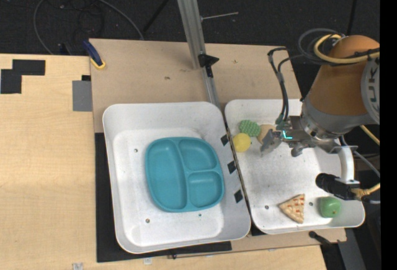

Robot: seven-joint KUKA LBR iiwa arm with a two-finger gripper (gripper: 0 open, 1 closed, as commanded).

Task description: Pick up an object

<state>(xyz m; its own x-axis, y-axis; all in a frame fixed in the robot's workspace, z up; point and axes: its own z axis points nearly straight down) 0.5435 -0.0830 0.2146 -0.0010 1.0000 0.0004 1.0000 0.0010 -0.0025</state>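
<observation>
Yellow ball (241, 143) is sitting by the right bin's (273, 200) left edge, touching a green ridged piece (250, 128). Gripper (271, 141) is hanging just beside them, possibly empty. Pizza slice (293, 207) is lying near the front edge, tip pointing left, beside a green block (330, 207).

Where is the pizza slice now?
The pizza slice lies in the right bin, near its front edge, just left of the green object in the front right corner.
</observation>
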